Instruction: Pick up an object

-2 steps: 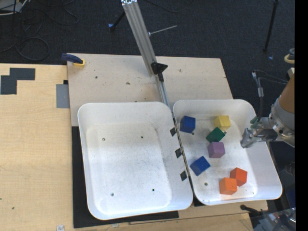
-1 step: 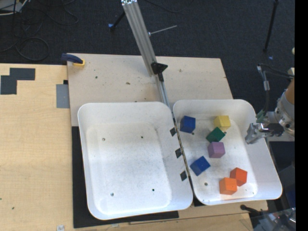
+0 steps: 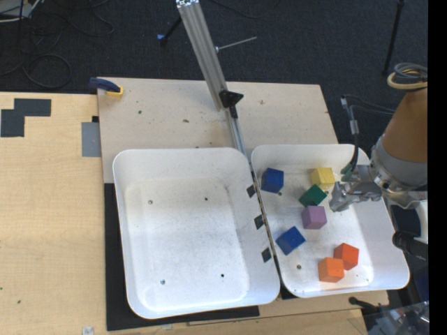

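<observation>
The right bin (image 3: 391, 274) holds several small blocks: a blue cube (image 3: 272, 180), a yellow cube (image 3: 323, 176), a green block (image 3: 313, 196), a purple cube (image 3: 314, 217), a second blue block (image 3: 290, 240) and two orange blocks (image 3: 346, 255) (image 3: 331, 269). My gripper (image 3: 340, 199) hangs low over the right side of this bin, just right of the green and purple blocks and below the yellow cube. No block shows between its tips.
The left bin (image 3: 133, 166) lies beside the right one, with black clips along the shared wall (image 3: 257, 222). A slanted aluminium post (image 3: 206, 54) rises behind the bins. A blue and yellow clamp (image 3: 106, 86) sits at the bench's back left corner.
</observation>
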`<state>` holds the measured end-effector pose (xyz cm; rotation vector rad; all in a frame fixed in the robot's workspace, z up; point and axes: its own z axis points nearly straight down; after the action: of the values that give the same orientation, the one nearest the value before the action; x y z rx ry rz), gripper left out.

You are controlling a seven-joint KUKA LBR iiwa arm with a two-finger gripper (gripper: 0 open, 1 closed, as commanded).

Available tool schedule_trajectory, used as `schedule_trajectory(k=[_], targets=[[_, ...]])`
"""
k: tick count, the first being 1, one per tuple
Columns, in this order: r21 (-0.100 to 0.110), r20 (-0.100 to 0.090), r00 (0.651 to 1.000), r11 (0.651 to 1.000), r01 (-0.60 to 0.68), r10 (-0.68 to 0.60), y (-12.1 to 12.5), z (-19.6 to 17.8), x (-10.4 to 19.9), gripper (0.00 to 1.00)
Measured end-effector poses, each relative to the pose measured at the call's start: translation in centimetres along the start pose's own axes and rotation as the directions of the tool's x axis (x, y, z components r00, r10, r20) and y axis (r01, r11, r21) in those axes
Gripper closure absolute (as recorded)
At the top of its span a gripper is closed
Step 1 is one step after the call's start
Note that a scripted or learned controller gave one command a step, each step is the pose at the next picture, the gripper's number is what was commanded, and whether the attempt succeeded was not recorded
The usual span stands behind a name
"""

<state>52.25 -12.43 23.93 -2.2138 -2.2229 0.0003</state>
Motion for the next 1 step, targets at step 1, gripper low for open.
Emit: schedule_trajectory(k=[1], targets=[[-0.002, 0.0, 1.0, 1.0, 0.001, -0.001, 0.4, -0.72, 4.89, 1.0]])
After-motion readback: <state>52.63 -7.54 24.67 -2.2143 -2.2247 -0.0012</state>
